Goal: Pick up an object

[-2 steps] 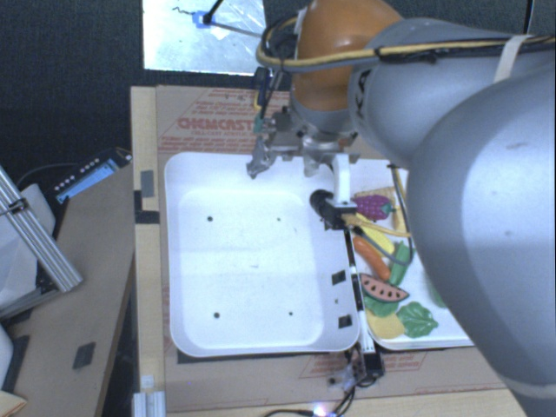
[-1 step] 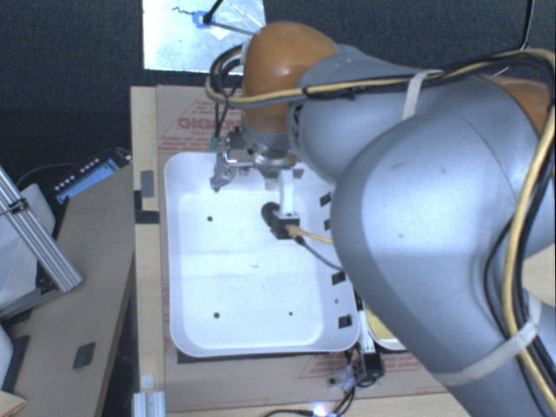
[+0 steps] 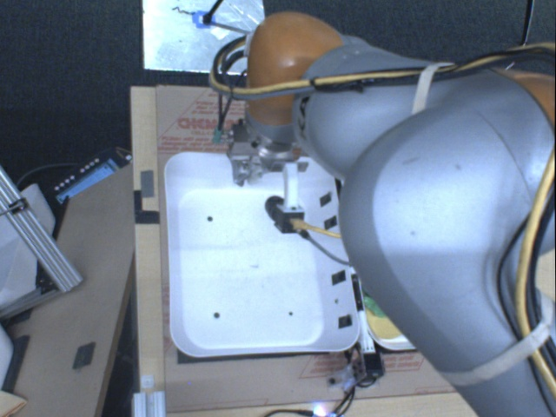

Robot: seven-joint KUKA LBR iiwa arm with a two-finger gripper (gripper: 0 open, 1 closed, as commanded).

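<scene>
My gripper [image 3: 263,183] hangs low over the far part of the left white bin [image 3: 234,276], under the orange band [image 3: 287,55] of the arm. A small black part [image 3: 278,213] with a yellow cable sits by the gripper, just above the bin floor; I cannot tell whether it is a loose object or part of the tool. The bin floor shows only a few small dark dots. The big grey arm hides most of the right bin [image 3: 395,339]. At that bin's near left corner, a green and yellowish object [image 3: 376,309] peeks out.
Cardboard [image 3: 187,120] lies under the bins. A foil sheet [image 3: 200,16] hangs at the back. Left of the bench stand an aluminium rail [image 3: 39,241] and a blue-black device [image 3: 87,176]. Cables and clips [image 3: 352,372] sit at the bins' front seam.
</scene>
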